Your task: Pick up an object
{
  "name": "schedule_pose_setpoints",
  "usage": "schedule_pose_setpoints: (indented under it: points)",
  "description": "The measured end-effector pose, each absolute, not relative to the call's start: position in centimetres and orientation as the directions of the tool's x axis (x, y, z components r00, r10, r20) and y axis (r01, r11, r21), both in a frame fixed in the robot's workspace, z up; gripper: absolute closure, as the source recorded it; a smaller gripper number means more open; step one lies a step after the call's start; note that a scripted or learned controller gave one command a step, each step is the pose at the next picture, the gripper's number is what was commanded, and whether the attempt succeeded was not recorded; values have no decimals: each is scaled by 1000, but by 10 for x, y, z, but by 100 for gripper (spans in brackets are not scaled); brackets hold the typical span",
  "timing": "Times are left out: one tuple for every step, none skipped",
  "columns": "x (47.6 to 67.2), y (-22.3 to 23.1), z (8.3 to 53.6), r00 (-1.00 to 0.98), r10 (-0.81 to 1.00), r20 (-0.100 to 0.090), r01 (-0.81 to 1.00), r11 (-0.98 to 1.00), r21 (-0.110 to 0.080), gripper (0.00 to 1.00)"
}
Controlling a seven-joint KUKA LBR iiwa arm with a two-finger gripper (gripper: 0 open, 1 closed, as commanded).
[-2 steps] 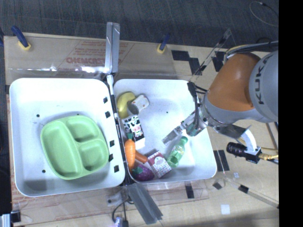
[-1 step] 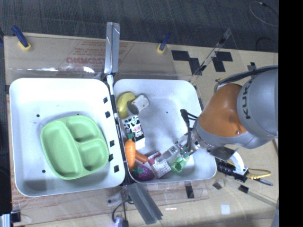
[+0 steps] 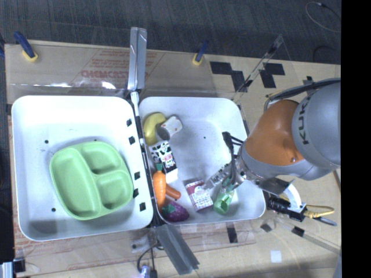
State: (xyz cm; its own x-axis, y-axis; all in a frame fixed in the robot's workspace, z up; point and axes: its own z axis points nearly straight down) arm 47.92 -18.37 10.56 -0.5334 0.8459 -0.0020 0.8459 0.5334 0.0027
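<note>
The right bin [image 3: 197,106] holds several small items. A green packet [image 3: 223,202] lies near its front right corner, and my gripper [image 3: 225,182] hangs just above and behind it, at the end of the grey arm with the orange band [image 3: 272,141]. Left of the green packet lies a pink packet [image 3: 199,194]. Along the bin's left wall are an orange carrot [image 3: 159,189], a purple eggplant [image 3: 175,211], a black-and-white cow-patterned box [image 3: 163,155], a yellow fruit [image 3: 152,127] and a grey cup [image 3: 170,126] on its side. Whether the gripper touches the green packet is hidden.
The left bin [image 3: 35,114] holds a green divided plate [image 3: 91,178]. A metal divider [image 3: 137,57] runs between the bins. Bare white floor shows in the right bin's middle and back right. Tools lie on the bench at the right [image 3: 301,210].
</note>
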Motion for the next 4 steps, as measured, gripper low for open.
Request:
schedule_pose_setpoints:
  points:
    - [479, -184, 106, -534, 846, -2, 846, 534, 3, 0]
    - [531, -166, 123, -485, 874, 0, 874, 485, -1, 0]
    - [542, -210, 189, -533, 846, 0, 846, 533, 0, 0]
    - [480, -210, 97, -503, 864, 2, 864, 503, -1, 0]
